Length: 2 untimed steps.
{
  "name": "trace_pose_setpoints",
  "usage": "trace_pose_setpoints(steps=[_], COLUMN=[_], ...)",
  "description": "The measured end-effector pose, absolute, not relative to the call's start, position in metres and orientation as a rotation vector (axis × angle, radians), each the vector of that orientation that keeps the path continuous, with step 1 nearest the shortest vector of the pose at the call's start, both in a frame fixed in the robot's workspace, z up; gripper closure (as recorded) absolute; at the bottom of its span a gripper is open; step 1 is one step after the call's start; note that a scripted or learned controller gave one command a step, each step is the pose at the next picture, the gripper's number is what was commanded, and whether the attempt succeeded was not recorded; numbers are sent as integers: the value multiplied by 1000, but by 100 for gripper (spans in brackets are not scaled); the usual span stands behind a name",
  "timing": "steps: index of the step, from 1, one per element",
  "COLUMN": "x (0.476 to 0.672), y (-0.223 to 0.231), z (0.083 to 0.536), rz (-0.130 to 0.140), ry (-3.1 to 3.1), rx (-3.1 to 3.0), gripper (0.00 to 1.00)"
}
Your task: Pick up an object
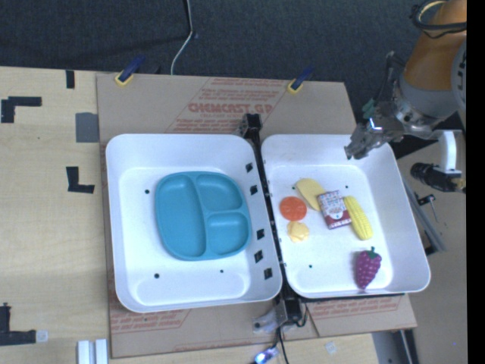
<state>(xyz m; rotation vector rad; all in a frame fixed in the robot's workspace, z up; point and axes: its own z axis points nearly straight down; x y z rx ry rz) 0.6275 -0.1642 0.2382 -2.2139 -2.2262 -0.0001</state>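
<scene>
The right bin (394, 196) holds several toy foods: a yellow banana (308, 192), an orange round fruit (293, 208), a small yellow lemon-like piece (299, 232), a red and white carton (333, 208), a yellow corn cob (358, 218) and purple grapes (367, 267). My gripper (361, 145) hangs over the bin's far right corner, apart from all of them, with nothing seen between its fingers.
The left bin (129, 165) bears a blue divided plate (202, 214). Both bins sit on a cardboard sheet (227, 105). The grey and orange arm (432, 59) comes in from the upper right. A cable (184, 36) runs up at the back.
</scene>
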Motion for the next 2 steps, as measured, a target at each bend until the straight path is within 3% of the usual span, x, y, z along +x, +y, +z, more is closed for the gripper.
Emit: trace_pose_setpoints(steps=[2], x=[615], y=[-46], z=[241], rz=[-1], ry=[-2227], rx=[-2211], gripper=[100])
